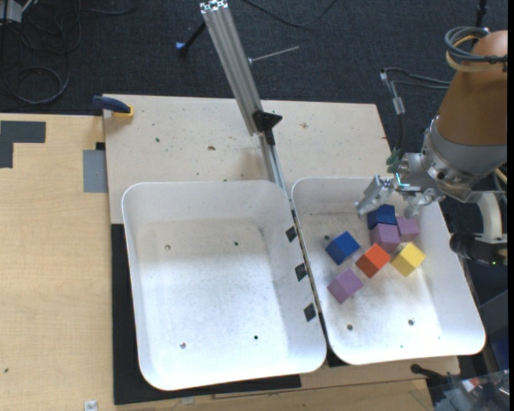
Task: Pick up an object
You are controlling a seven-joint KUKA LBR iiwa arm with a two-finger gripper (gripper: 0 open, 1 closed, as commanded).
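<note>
Several small cubes lie in the right bin: a blue cube, an orange cube, a yellow cube, a purple cube, two more purple cubes close together, and a dark blue cube. My gripper hangs over the far part of this bin, just above the dark blue cube. Its fingers stand open and spread, with nothing held between them. The gripper partly hides the dark blue cube's far edge.
The left bin sits beside the right one, with black clips along the shared rim. A slanted metal rail rises behind the bins. A wooden board lies to the left.
</note>
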